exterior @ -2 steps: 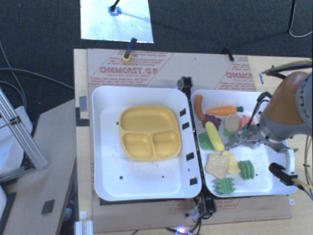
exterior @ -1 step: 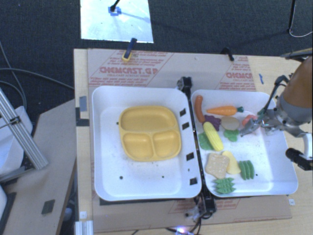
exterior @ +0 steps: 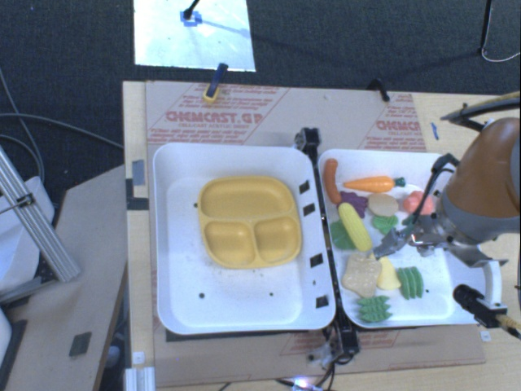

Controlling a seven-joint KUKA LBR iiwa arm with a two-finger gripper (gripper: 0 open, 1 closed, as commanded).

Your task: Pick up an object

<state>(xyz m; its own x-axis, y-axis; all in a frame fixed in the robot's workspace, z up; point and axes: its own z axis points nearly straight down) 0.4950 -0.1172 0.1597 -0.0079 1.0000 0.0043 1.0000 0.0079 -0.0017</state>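
Note:
The right bin (exterior: 435, 309) holds several toy foods: an orange carrot (exterior: 370, 184), a red sausage (exterior: 330, 180), a yellow corn cob (exterior: 354, 225), a beige potato (exterior: 383, 204), a tan bread slice (exterior: 361, 275), a yellow piece (exterior: 390, 278), green beans (exterior: 411, 282) and a green pea pod (exterior: 374, 308). My gripper (exterior: 389, 244) hangs low over the middle of this bin, between the corn cob and the bread slice, just above the yellow piece. The arm covers the bin's right side.
In the left bin (exterior: 175, 283) lies a yellow divided plate (exterior: 247, 221). A black hinge strip (exterior: 319, 218) runs between the two bins. A purple piece (exterior: 352, 199) and a pink-red piece (exterior: 415, 202) lie near the carrot.

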